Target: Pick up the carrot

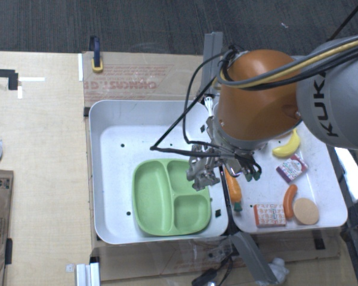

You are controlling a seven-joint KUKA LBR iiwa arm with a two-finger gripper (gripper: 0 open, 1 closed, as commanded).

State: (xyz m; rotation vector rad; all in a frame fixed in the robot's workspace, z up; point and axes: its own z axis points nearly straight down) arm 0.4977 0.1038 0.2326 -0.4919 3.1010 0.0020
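Note:
The carrot (232, 187) is orange with a green stem end pointing toward the front. It lies in the right bin (336, 190), close along that bin's left wall. My gripper (201, 174) hangs under the orange wrist band, just left of the carrot, over the wall between the bins and the right edge of the green divided plate (161, 201). Cables and the wrist body cover the carrot's far end. Nothing of the carrot shows inside the gripper.
The green plate sits in the left bin (99, 159). The right bin also holds a banana (288, 146), a pink packet (291, 169), a sausage (289, 200), a round tan item (306, 211) and a small box (268, 215).

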